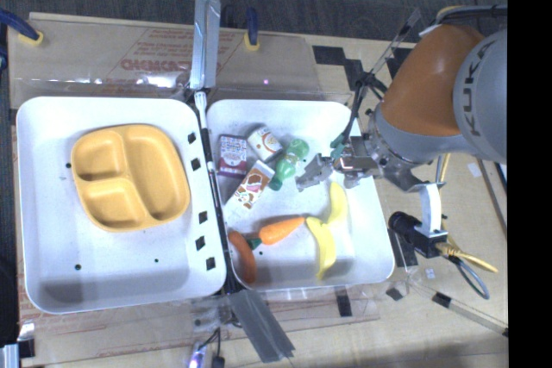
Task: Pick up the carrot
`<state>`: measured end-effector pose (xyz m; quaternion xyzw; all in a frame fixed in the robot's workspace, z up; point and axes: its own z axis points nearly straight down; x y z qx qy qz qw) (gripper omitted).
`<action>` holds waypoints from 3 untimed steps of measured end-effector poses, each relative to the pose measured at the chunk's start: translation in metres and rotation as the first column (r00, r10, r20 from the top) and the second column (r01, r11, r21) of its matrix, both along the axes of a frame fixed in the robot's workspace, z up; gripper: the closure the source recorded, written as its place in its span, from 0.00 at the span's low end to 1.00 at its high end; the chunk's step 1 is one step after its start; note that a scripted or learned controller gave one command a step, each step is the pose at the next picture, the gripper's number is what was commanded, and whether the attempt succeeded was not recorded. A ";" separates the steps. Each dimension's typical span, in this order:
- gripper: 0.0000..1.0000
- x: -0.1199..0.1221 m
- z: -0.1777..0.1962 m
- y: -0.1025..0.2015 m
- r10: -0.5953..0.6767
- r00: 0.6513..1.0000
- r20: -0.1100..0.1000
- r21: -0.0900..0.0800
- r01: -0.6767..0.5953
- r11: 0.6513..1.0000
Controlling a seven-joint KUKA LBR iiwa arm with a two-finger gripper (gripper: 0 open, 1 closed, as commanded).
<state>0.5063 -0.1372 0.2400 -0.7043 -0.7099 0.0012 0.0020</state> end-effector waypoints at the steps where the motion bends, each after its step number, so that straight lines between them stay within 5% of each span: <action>1: 0.00 -0.017 -0.088 0.011 0.061 0.998 -0.001 0.000 -0.061 0.998; 2: 0.00 -0.030 -0.107 0.004 0.288 0.958 0.002 0.001 -0.288 0.958; 3: 0.00 -0.028 0.020 0.012 0.333 0.943 0.007 -0.003 -0.333 0.943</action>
